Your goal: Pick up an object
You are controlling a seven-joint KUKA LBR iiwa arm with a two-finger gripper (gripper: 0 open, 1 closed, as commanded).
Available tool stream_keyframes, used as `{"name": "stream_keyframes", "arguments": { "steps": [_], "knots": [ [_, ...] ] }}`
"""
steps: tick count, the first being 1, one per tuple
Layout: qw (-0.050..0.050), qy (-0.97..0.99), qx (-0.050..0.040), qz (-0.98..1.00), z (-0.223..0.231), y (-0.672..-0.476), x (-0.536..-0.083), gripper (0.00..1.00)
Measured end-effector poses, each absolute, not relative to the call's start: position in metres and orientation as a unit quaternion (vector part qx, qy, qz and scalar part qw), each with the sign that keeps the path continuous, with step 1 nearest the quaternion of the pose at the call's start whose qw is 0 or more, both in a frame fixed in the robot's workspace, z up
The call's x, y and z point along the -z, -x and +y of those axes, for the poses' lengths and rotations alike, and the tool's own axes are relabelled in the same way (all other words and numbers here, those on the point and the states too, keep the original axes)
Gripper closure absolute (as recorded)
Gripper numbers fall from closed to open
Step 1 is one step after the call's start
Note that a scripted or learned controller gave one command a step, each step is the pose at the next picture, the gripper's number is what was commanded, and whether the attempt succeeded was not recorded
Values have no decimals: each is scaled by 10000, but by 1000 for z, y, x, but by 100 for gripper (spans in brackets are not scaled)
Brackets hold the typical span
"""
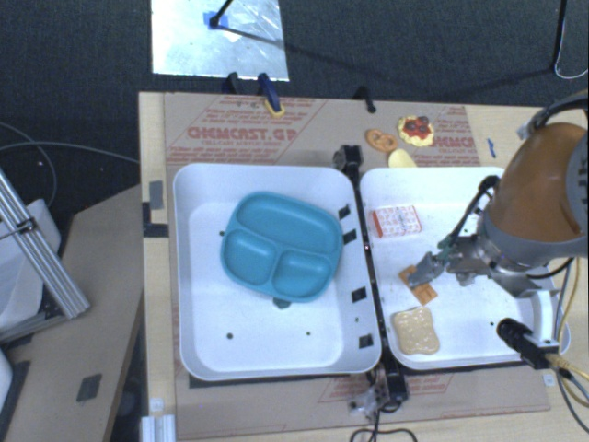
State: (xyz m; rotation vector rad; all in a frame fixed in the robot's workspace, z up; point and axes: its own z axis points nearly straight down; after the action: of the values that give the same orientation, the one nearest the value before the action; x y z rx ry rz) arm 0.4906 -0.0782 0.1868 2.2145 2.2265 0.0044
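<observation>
In the right bin (460, 184) my gripper (421, 273) reaches in from the right and hangs low over a small orange-brown cracker-like piece (421, 290), which shows just under its tip. A beige bread-slice toy (416, 331) lies near the bin's front wall, below the gripper. A white card with red print (395, 220) lies toward the back left of the same bin. The arm's orange band (538, 187) covers the bin's right side.
The left bin (198, 247) holds a blue divided plate (281, 246). Behind the right bin, on the cardboard, lie a pretzel-like toy (380, 140), a round pizza-like toy (416, 130) and a pale yellow piece (401, 159). A black divider (362, 247) separates the bins.
</observation>
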Motion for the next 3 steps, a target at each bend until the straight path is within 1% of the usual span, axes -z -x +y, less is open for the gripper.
{"name": "stream_keyframes", "arguments": {
  "steps": [1,2,3],
  "knots": [
    [-8,-7071,8,7072,-96,-518,-106,0],
    [14,-7066,-10,7077,-96,-519,-121,100],
    [40,-7029,-51,7113,-34,-582,-189,100]
  ]
}}
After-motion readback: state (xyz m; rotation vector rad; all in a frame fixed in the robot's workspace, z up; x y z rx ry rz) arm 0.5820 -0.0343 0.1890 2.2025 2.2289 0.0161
